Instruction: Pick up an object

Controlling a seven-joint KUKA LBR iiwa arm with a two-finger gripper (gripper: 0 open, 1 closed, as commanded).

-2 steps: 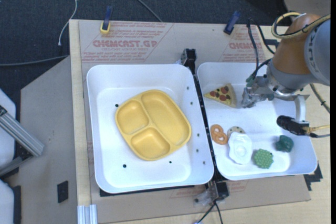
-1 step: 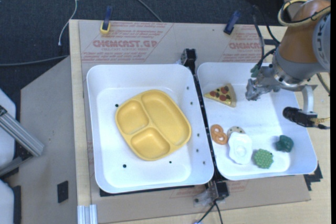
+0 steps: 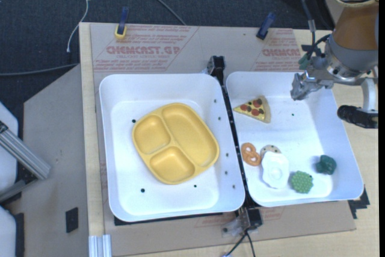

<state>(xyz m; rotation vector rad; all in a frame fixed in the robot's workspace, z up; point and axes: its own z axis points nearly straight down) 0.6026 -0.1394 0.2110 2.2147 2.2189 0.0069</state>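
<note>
You are in the approach: your tool (image 3: pixel 301 86) hovers over the right bin's (image 3: pixel 346 135) far edge, its state I cannot tell, nothing visibly held, so lower it onto the pizza slice (image 3: pixel 254 109) just to its left.

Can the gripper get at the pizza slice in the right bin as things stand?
Probably yes. The gripper hangs over the right bin, a little to the right of the pizza slice. The slice lies alone on the bin floor, apart from the pretzel and the other toys, with nothing between.
</note>
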